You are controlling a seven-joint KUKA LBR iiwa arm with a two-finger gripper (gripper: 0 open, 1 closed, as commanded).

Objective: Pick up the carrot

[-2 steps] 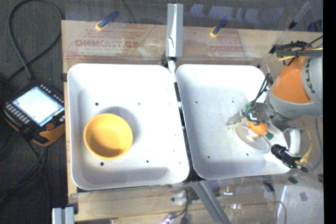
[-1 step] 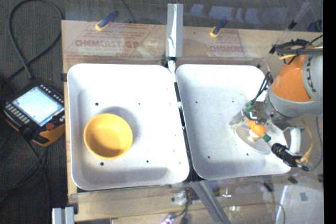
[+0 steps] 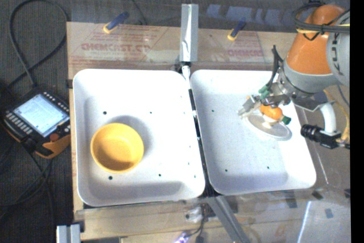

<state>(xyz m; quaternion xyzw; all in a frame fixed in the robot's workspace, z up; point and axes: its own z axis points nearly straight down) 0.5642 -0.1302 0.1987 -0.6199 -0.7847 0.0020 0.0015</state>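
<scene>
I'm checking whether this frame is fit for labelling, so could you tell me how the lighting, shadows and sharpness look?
In the camera view, lighting is even and soft; the yellow bowl casts a faint shadow in the left bin; the gripper and the carrot look slightly blurred over a grey shadow in the right bin; glare streaks the bench's lower edge.

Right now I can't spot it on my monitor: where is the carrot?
In the right bin, toward its upper right, directly under the gripper and far from the yellow bowl in the left bin.
</scene>
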